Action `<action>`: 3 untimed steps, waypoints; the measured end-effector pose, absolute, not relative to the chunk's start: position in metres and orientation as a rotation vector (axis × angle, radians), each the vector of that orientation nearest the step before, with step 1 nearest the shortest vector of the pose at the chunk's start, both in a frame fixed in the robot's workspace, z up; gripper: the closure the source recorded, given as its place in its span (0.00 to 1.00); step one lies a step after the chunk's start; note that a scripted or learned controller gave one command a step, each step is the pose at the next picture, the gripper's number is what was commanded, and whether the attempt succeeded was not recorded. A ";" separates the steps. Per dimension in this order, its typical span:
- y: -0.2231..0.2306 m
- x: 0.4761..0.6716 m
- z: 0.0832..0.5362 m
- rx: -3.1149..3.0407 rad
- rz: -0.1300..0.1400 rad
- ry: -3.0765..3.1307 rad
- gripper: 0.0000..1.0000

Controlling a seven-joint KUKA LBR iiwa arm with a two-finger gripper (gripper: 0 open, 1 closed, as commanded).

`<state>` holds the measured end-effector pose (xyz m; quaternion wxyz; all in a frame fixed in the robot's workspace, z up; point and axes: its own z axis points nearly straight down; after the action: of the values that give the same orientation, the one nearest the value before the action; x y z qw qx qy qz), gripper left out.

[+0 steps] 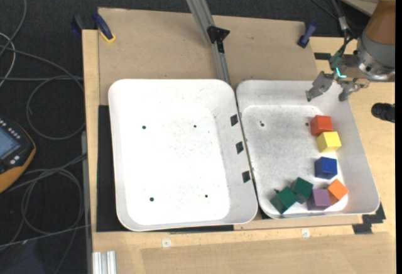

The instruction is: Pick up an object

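My gripper (331, 88) hangs above the far right corner of the right bin (276, 109), fingers spread open with nothing between them. Below it, along the bin's right side, lie a red block (321, 124), a yellow block (328, 141) and a blue block (326, 167). At the bin's near right corner sit an orange block (338, 189), a purple block (321, 197) and two dark green blocks (301, 187) (286, 199). The red block is the closest to the gripper, a little nearer the camera.
The left bin (169, 153) sits beside the right one. A slanted metal post (201, 9) rises at the back between the bins. Blue clamps (103, 26) (307, 34) hold the board's far edge. Cables lie on the floor to the left.
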<state>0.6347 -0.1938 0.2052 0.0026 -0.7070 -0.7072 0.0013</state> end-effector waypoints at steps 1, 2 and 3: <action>-0.194 0.636 0.209 -2.219 0.001 -2.224 0.00; -0.190 0.642 0.149 -2.215 0.005 -2.220 0.00; -0.189 0.642 0.097 -2.216 0.004 -2.221 0.00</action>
<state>0.6417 -0.1891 0.0965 0.0021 -0.7063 -0.7079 0.0014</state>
